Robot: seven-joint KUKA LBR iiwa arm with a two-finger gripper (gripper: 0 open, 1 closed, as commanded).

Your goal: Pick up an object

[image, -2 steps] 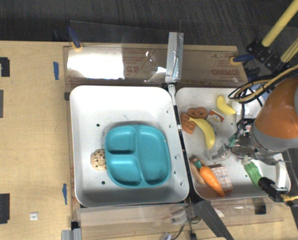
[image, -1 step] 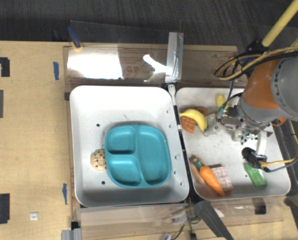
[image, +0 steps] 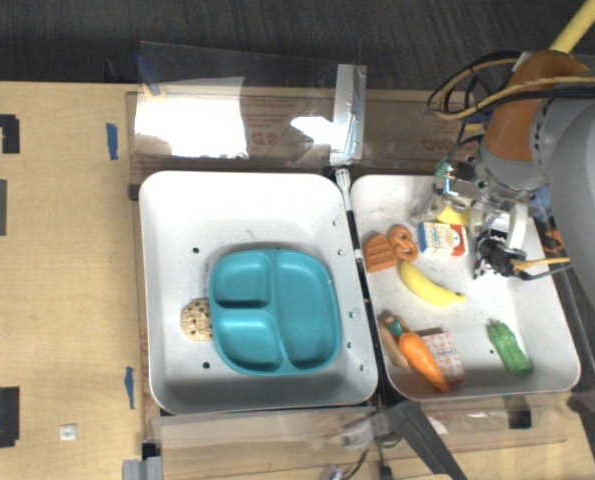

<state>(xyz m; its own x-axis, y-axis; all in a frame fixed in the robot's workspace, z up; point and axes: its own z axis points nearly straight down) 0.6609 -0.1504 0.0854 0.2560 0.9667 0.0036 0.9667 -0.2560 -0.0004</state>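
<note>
Two white bins are sitting side by side; the gripper (image: pixel 455 206) is hanging over the right bin (image: pixel 562 353), partly hiding a small carton (image: pixel 443 238) beside the banana (image: pixel 429 286); its grip can't be made out.

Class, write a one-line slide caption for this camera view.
Arm's gripper over the right bin of toy food, near the carton and banana; teal tray in left bin.

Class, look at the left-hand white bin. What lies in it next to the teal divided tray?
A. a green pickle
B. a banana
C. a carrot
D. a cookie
D. A round, speckled cookie rests against the left edge of the teal divided tray in the left bin; the banana, the carrot and the green pickle all lie in the right bin.
</note>
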